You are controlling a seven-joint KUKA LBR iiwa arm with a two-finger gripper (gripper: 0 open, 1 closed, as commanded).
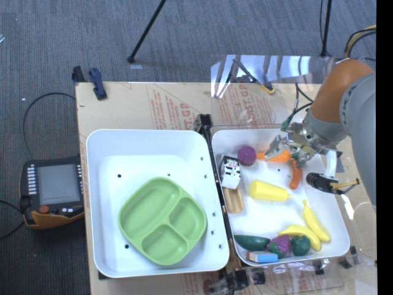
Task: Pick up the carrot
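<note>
The carrot (280, 157) is a short orange piece lying near the back of the right bin (341, 223), just right of a purple ball (247, 155). My gripper (287, 150) hangs directly over it, lowered into the bin, on the grey arm with the orange band (341, 94). Its fingers look spread, one silvery finger (274, 145) to the carrot's left and the other to its right. The carrot still rests on the bin floor, partly covered by the gripper.
A reddish-orange pepper (296, 177) lies just right of the carrot. Nearby are a yellow corn piece (268, 191), a small white box (230, 172), a wooden block (233, 200), bananas (313, 223) and green and purple produce along the front. The left bin (104, 165) holds a green divided plate (163, 220).
</note>
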